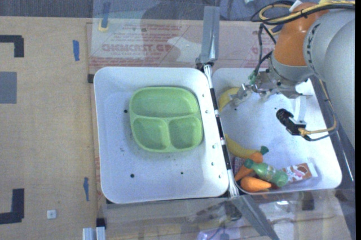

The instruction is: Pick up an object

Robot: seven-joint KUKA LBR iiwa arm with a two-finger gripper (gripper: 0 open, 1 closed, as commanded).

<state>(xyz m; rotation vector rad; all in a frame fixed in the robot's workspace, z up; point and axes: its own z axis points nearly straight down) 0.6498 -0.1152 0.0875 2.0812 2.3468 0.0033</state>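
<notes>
In the right bin (316,146), toy items lie along the front left: a yellow banana (239,149), two orange carrots (255,183) and a second one (251,159), a green bottle (267,172) and a small packet (299,172). Another yellow piece (225,97) rests against the bin's back left wall. My gripper (243,92) hangs low over the back left of this bin, just right of that yellow piece. Nothing is visibly held.
The left bin (110,137) holds a green divided plate (166,119). A metal divider (216,120) separates the two bins. A black cable connector (287,120) dangles from the wrist over the right bin's middle. The grey arm covers the bin's back right corner.
</notes>
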